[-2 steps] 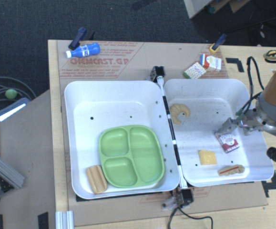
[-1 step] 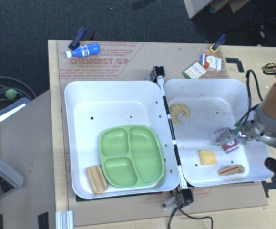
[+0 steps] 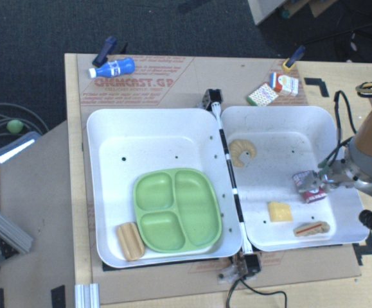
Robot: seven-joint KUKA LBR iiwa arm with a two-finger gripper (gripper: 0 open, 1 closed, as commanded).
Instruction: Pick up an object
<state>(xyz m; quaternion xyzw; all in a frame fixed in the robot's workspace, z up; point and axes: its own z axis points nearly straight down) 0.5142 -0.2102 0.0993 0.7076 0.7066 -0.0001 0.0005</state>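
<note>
Gripper point(image 3: 315, 183) low in the right bin point(image 3: 263, 117), right of frame centre, at a small red-and-silver packet point(image 3: 309, 189). Jaw state: cannot tell. Yellow block point(image 3: 279, 211) lies just below-left.

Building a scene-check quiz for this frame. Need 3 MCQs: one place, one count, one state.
1. Where does the green divided plate lie?
A. left bin
B. right bin
C. on the cardboard outside the bins

2. How many compartments does that plate have?
A. two
B. three
C. five

3. Where is the gripper?
A. over the left bin
B. above the blue bottle
C. low in the right bin, at a small red-and-white packet

Answers:
1 A: the plate sits inside the left bin, beside a tan bread-like block.
2 B: two upper wells, one lower.
3 C: it is at the packet in the right bin.
</note>
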